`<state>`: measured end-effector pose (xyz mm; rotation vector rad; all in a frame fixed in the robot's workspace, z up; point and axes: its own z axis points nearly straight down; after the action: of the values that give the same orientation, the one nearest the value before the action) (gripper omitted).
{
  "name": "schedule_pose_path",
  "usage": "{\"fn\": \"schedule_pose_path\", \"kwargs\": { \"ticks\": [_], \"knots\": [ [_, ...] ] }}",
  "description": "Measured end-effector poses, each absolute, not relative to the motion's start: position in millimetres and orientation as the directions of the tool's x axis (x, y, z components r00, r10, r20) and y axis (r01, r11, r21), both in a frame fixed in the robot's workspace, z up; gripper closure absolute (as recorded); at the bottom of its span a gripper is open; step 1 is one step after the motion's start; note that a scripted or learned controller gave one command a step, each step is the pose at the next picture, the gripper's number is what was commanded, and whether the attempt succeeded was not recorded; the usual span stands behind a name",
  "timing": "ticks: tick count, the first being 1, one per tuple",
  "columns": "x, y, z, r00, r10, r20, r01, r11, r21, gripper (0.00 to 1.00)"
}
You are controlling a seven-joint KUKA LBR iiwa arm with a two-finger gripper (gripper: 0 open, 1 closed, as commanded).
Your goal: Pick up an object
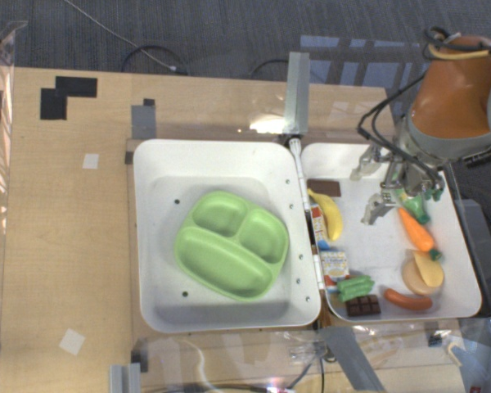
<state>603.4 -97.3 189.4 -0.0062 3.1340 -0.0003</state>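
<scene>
Pale wooden tabletop (65, 244) carries two shallow white bins. You have the end effector (385, 188) spread wide and empty, poised low in the right bin (466, 301): approach step, nothing gripped. Just to its right lies a tapered orange carrot (417, 229); just to its left, a smooth curved banana (330, 213). Next you would likely centre over one and descend. Glossy moulded green tray (231, 244) sits well apart.

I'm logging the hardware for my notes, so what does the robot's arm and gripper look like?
The arm shows a broad, rounded orange band with a grey casing beside it at the right. Black cables loop off its left side, and a pale cable curls over the top. Below hangs a small two-finger gripper of silvery grey metal.
</scene>
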Motion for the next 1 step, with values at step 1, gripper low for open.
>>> {"fn": "schedule_pose_path", "kwargs": {
  "ticks": [1],
  "knots": [
    [627.8,-103.4,101.7,-0.996,-0.088,-0.019,-0.088,0.996,-0.003,0.0]
  ]
}}
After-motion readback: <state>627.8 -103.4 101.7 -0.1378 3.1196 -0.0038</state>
